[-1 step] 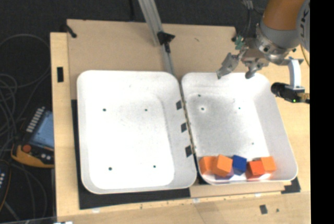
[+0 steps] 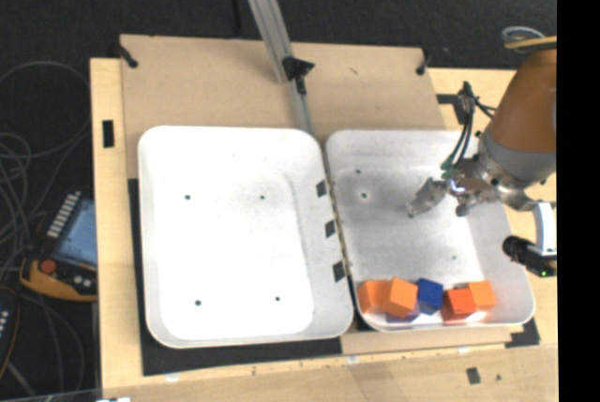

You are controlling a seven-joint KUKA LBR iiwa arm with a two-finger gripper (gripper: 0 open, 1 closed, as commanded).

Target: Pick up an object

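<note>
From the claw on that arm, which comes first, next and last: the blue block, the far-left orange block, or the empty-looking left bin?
Measured from the gripper in the camera view:
1. Blue block, below it at the right bin's near edge.
2. Leftmost orange block, just beyond the blue one.
3. Left bin, farthest, across the divider.

- The single camera is looking down at a slant from well above the bench (image 2: 225,81).
- It is taking in both white bins (image 2: 234,231), with the arm (image 2: 525,110) entering at frame right.
</note>
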